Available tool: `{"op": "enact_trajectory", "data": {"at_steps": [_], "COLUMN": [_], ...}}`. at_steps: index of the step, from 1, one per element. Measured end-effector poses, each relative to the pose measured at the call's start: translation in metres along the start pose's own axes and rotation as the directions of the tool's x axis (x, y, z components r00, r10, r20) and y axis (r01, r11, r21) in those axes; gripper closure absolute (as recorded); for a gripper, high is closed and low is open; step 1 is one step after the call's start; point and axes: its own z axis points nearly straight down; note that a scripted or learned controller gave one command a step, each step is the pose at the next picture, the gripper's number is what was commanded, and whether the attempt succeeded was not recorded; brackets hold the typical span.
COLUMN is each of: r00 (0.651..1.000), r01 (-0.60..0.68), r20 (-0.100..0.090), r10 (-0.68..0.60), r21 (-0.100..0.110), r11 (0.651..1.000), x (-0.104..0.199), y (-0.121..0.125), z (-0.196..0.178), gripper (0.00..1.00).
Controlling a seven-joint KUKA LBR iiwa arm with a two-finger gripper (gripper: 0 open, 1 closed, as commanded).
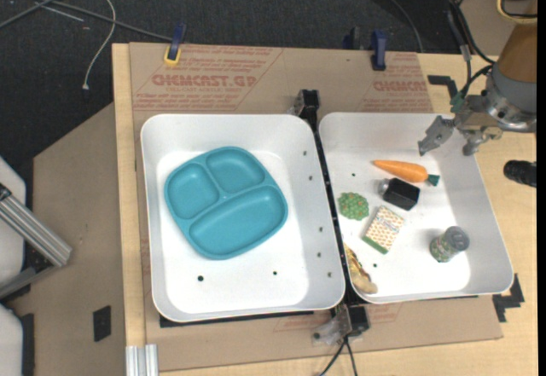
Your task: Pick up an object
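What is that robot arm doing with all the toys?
The robot arm's gripper hangs over the far right corner of the right bin, with nothing between its fingers. Below it in that bin lie a toy carrot, a small black block, a green round piece, a little printed box, a small jar and a banana. The left bin holds a blue divided plate. Nothing is picked up yet.

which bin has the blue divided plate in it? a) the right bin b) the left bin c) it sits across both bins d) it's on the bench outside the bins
b: the blue divided plate lies flat inside the left bin, alone there, while the carrot and the other small things lie in the right bin.
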Motion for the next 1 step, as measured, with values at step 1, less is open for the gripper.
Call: {"op": "enact_trajectory", "data": {"at_steps": [1], "r00": [1.0], "r01": [0.004], "r20": [0.003], "r10": [-0.004], "r21": [-0.015], "r11": [1.0], "x": [0.0008], "y": [0.0033], "z": [-0.0099], "gripper": [0.0]}}
